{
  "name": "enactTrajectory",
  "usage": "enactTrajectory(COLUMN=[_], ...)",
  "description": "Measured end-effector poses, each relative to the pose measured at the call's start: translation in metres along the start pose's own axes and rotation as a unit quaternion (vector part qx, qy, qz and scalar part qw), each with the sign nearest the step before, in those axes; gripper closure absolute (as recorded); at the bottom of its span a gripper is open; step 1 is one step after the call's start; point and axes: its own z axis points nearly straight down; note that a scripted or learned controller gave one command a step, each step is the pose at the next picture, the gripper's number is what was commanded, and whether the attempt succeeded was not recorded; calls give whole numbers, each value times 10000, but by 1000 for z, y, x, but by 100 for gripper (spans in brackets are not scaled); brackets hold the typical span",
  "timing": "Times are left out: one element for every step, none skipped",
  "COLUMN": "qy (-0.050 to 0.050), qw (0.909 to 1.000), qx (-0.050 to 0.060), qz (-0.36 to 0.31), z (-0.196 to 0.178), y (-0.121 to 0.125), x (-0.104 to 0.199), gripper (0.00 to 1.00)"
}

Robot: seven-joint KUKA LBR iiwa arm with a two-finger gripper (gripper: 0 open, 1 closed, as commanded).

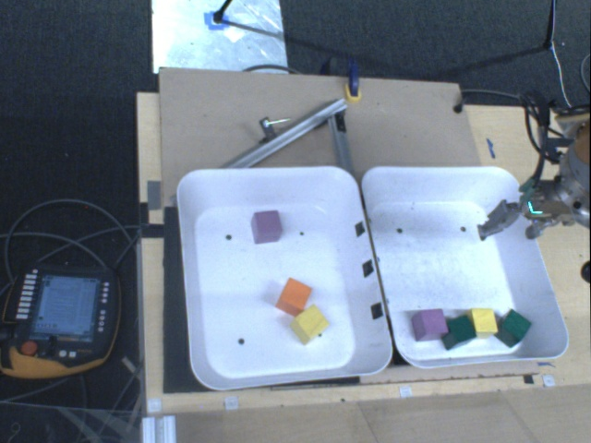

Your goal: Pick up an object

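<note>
The pincer (510, 221) hangs at the right edge, its state I cannot tell; the crowded blocks (471, 326) at lower right could make a grasp slip.

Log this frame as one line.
gripper: over right bin right rim, holding nothing | right bin: purple cube, two green, one yellow, front edge | left bin: purple, orange, yellow cubes

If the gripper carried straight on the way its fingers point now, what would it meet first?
The gripper points leftward over the right bin. Its line looks free until that bin's bare white floor or left wall; the blocks lie nearer the camera. Depth is unclear.
</note>
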Motion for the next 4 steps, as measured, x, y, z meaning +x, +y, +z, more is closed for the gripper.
enactTrajectory(qy=[6, 3, 3, -6], qw=[10000, 10000, 10000, 10000], qx=[30, 23, 24, -9], qz=[11, 10, 11, 2], z=[62, 104, 147, 134], y=[1, 3, 2, 4], x=[5, 6, 7, 6], gripper=[0, 0, 0, 100])
